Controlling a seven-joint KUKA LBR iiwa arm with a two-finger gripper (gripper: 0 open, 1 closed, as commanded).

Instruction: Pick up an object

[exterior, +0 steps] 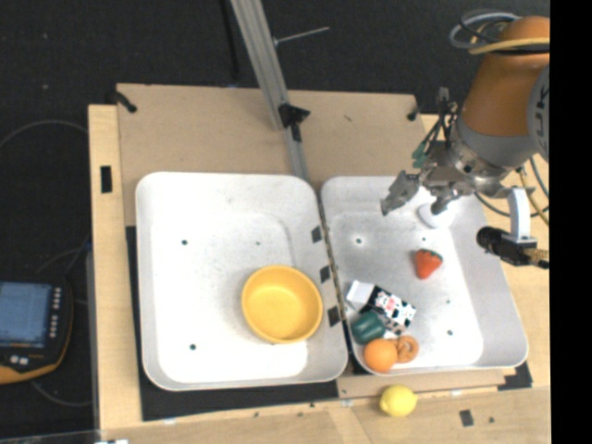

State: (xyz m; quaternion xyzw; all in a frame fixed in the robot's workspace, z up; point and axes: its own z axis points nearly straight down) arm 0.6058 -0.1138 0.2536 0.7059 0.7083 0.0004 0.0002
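Bench's right bin (481,340) has my gripper (418,200) hovering upper right, fingers spread, holding nothing. Strawberry (426,264) sits just below it; I reckon it rolls if clipped.

Wooden bench (213,137), bearing two shallow white bins side by side: left bin (185,211), right bin (490,331). Aluminium rail (264,54) slants across the bench's far edge. Teach pendant (28,326), screen lit, lies beyond the bench's left edge.
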